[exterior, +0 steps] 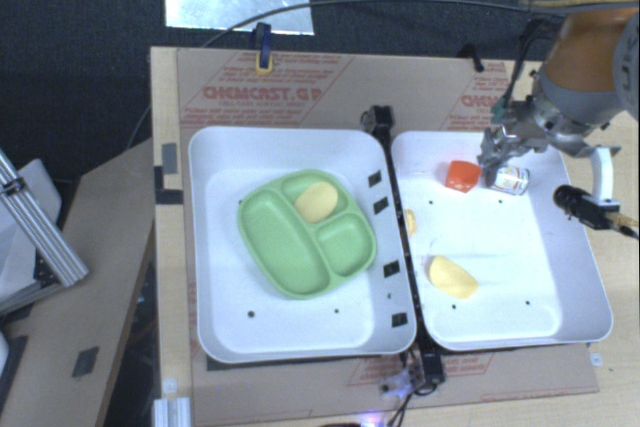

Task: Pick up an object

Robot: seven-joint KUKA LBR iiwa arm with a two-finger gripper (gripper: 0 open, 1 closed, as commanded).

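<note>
In the right bin (pixel 560 310), an orange block (pixel 462 176) lies near the back edge. Just to its right is a small silvery can-like object (pixel 511 181). My gripper (pixel 499 167) hangs low over the gap between these two, its dark fingers pointing down at the can's left end. A yellow lemon-like fruit (pixel 452 276) rests near the bin's front left. In the left bin, a green divided tray (pixel 300 235) carries a pale yellow piece (pixel 317 202) in its back compartment.
A small yellow bit (pixel 410 221) sits at the right bin's left wall. The black divider strip (pixel 392 215) runs between the bins. A black fitting (pixel 585 205) on the arm overhangs the right bin's right rim. Bare white floor lies at that bin's front right.
</note>
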